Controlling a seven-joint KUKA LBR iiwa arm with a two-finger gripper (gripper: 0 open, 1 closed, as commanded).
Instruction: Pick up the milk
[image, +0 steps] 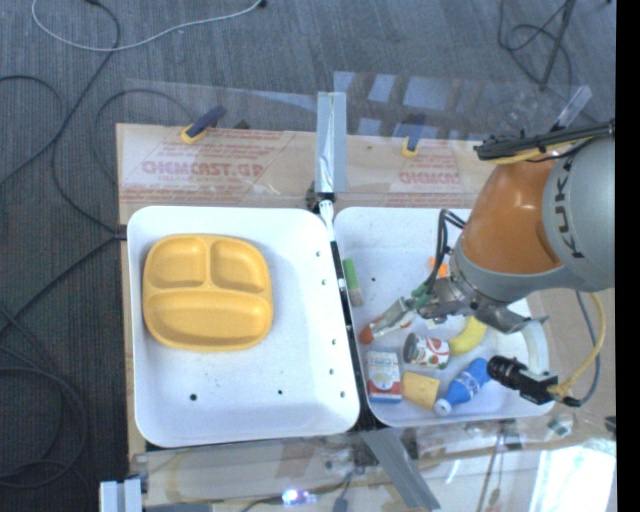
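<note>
The milk (383, 376) is a small red and white carton. It lies near the front left corner of the right bin (400, 240). My gripper (404, 313) hangs low over the middle of that bin, just behind the carton and a little to its right. The arm's orange band (510, 225) sits above it and hides part of the bin's right side. Nothing can be seen held in the gripper, and the milk rests on the bin floor apart from it.
Around the milk lie a yellow cheese wedge (422, 387), a blue bottle (463, 388), a red and white can (429, 350), a banana (467, 336) and a green item (352, 275). A yellow divided plate (207, 290) rests in the left bin (240, 400).
</note>
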